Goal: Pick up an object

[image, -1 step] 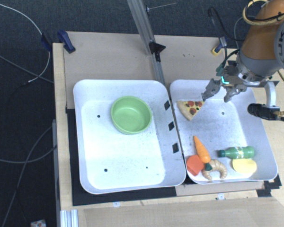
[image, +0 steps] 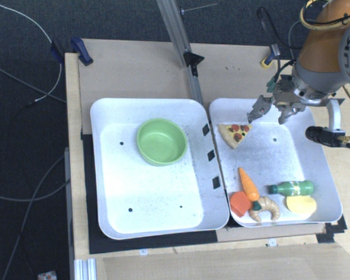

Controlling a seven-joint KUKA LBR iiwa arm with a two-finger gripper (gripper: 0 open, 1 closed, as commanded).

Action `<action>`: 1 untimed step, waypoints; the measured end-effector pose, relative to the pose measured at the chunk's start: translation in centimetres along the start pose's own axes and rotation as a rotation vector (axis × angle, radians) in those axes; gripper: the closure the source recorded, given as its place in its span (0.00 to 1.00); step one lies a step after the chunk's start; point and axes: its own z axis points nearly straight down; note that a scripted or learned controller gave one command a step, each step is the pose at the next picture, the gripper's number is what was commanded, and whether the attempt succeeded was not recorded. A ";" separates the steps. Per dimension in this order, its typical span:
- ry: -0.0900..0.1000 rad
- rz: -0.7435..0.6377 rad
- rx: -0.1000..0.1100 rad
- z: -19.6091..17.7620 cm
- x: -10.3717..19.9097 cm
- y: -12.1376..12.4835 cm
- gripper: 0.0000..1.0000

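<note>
The gripper (image: 271, 112) hangs over the far end of the right bin (image: 315, 156), its two fingers spread wide apart with nothing between them. The arm (image: 325, 45) rises behind it toward the upper right corner, grey at the wrist and orange above.

Taking the right bin as landmark: a pizza slice (image: 234, 134) lies at its far left corner, just below and left of the left finger, apart from it. Near the bin's middle, toward the near side, lies a carrot (image: 248, 183), pointing away from the camera. At the near left corner sits a red piece (image: 240, 203), touching the carrot's thick end. Just right of it, against the near wall, curls a croissant (image: 266, 209). A green bottle (image: 291, 188) lies on its side toward the near right, and a yellow piece (image: 301, 205) rests just in front of it.

The left bin (image: 151, 214) stands beside the right bin, the two touching along their shared edge. It holds a green bowl (image: 161, 141), upright, in its far half.
</note>
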 end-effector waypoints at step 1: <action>0.000 -0.002 0.007 4.5 0.3 0.5 0.00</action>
